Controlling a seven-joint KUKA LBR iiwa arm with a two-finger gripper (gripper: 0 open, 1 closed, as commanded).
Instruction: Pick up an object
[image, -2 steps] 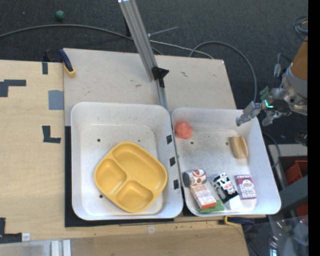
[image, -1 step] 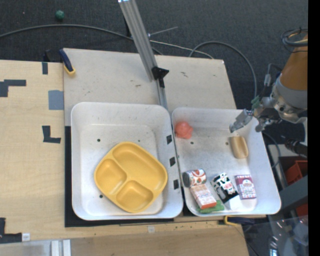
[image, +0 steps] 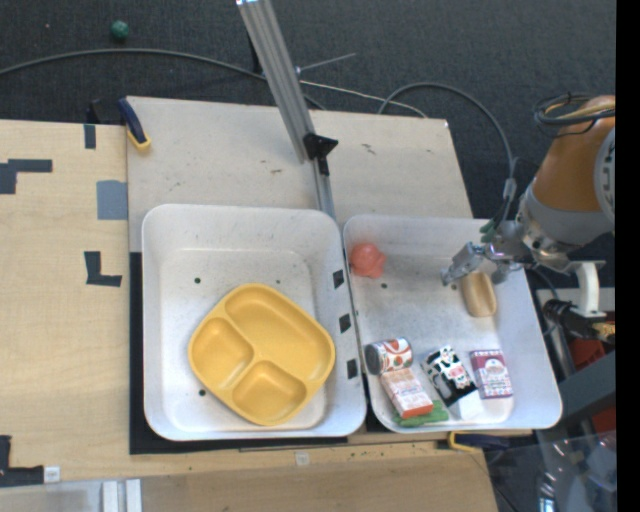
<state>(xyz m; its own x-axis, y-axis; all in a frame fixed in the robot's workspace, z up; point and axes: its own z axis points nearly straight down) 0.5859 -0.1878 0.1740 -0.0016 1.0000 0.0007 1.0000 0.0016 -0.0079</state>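
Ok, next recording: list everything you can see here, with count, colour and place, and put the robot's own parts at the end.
bins: two, white, side by side on the bench.
plate: one, yellow, three compartments, in the left bin.
ball: one, pinkish red, right bin, upper left part.
bread roll: one, tan, right bin, just below the hand.
can: one, red and white, right bin, lower left.
carton: one, orange and white, below the can.
cow toy: one, black and white, right bin, lower middle.
box: one, dark red, right bin, lower right.
arm: one, grey with orange band, from the right.
hand: one, over the right bin.
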